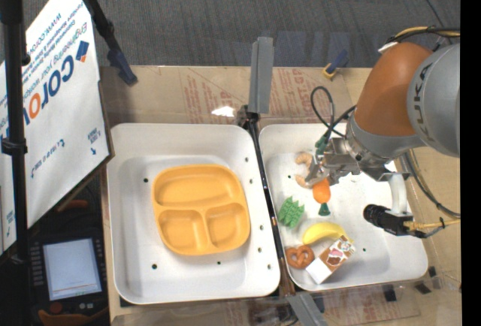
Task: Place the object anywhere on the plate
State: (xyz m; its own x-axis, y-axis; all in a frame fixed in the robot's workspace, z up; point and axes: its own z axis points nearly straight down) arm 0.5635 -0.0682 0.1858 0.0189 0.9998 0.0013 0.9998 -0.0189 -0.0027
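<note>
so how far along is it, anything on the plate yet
Nothing looks delivered: the orange three-compartment plastic plate in the left white bin carries no toy. In hand: the tool sits low in the right white bin, right over the small orange carrot toy, but a firm grip can't be confirmed. Left: lift it, cross the divider, set it on the plate.

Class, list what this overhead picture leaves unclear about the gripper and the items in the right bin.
- Gripper: too small and cluttered to tell whether it grips the orange carrot.
- Pale item beside it: partly hidden by the gripper, so its kind is unclear.
- Small carton: print too small to read.
</note>
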